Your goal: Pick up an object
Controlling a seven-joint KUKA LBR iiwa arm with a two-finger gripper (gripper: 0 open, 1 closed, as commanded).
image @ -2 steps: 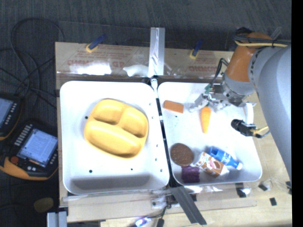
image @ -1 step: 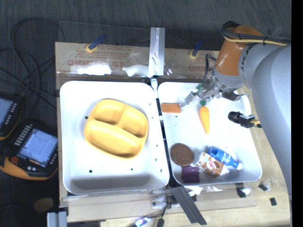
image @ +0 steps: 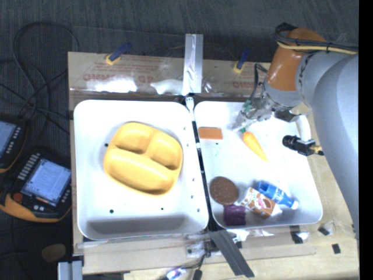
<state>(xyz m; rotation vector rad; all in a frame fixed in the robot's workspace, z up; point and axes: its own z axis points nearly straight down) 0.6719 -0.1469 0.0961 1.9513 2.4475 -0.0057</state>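
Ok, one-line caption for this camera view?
Grey arm's gripper hovers by an orange toy carrot in the right white bin; a yellow bread loaf fills the left bin.

A handheld control pendant (image: 36, 182) lies left of the bench; black cables (image: 35, 69) loop above it.

An orange toy carrot (image: 254, 144) lies flat and diagonal in the right bin's (image: 312, 182) upper part, tip toward the front-right.

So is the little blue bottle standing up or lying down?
Lying down. The blue bottle rests on its side in the right bin, next to a small carton.
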